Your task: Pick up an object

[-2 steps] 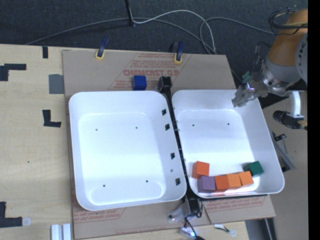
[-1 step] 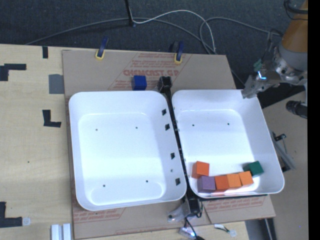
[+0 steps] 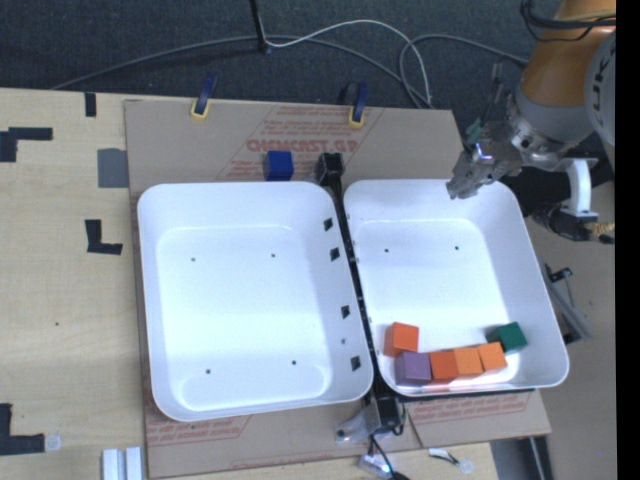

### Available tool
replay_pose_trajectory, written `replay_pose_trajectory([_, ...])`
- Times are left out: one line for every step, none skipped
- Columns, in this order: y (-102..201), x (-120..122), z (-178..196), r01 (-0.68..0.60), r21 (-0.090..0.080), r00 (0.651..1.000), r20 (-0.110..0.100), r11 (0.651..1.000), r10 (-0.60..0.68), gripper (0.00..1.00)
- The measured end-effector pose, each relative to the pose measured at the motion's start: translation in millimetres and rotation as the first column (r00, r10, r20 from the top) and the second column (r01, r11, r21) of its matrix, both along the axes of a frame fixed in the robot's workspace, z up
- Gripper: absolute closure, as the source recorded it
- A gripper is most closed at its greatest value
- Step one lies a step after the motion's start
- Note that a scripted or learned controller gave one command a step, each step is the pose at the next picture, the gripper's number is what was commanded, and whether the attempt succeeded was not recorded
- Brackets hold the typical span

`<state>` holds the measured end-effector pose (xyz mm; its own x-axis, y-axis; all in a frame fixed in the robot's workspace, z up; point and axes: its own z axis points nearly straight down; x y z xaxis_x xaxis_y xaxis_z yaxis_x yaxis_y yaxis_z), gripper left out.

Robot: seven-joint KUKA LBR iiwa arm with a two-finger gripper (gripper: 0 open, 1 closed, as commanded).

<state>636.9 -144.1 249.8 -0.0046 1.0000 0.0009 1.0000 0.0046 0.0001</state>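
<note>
Several small blocks lie along the near edge of the right bin (image 3: 440, 200): an orange block (image 3: 402, 338), a purple block (image 3: 412, 367), two more orange blocks (image 3: 455, 363) and a green block (image 3: 509, 337). My gripper (image 3: 468, 181) hangs over the far right corner of the right bin, well away from the blocks, with nothing seen between its fingers. The arm comes in from the upper right.
The left bin (image 3: 240, 298) sits beside the right one, joined by a black hinge strip (image 3: 343, 268). A blue block (image 3: 279, 164) rests on the cardboard behind the left bin. Clamps and cables lie at the back edge.
</note>
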Motion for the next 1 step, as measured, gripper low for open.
replay_pose_trajectory([52.0,11.1,-3.7,0.000,0.000,1.000,-0.001,1.000,0.000,1.00])
